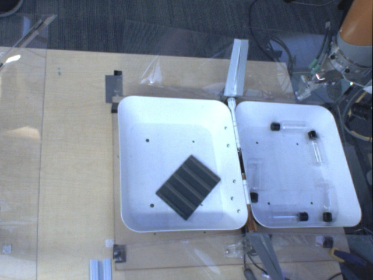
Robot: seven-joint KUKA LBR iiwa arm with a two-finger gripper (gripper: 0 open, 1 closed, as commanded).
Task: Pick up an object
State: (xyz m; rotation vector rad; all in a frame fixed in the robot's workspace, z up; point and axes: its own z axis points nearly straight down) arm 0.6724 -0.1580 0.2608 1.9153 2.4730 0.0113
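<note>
A dark grey ribbed rectangular pad (pixel 188 186) lies flat and turned diagonally in the left bin (pixel 134 156), near its front middle. The right bin (pixel 344 174) holds several small clear tubes with black caps, such as one near the back (pixel 287 126) and one along the front (pixel 289 217). My arm comes in at the top right corner, its orange band (pixel 356 22) above the grey wrist. The gripper (pixel 315 77) hangs behind the right bin's back edge, outside both bins and far from the pad.
A metal bracket (pixel 236 69) stands at the back between the two bins. Black cables (pixel 274 34) loop on the floor behind the bench. A small grey clamp (pixel 114 86) sits at the left bin's back left corner. Light wood bench surface spreads to the left.
</note>
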